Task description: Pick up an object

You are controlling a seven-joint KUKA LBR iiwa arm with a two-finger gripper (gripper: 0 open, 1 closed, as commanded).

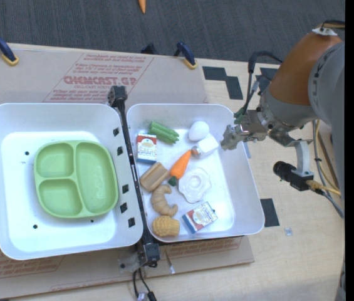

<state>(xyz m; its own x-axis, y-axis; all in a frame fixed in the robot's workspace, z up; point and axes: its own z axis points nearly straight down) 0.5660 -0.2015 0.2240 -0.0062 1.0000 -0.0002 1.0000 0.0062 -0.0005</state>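
Hovering over the right rim of the right bin [247, 187], my end effector [232, 137] sits just beside the white block [207, 145]; whether it is apart or together I cannot tell from this angle. Nothing visible in its grip. Right bin contents: green bean pods [163, 132] and white egg [198, 130] at the far end, carrot [180, 165] mid-bin, small carton [146, 147] by the divider, bread roll [153, 176], croissant [163, 200], corn cob [166, 227], fried egg [194, 185], second carton [200, 216] near the front. Left bin [1, 168] holds a green divided plate [76, 179]. Both bins rest on the worktop [289, 243].
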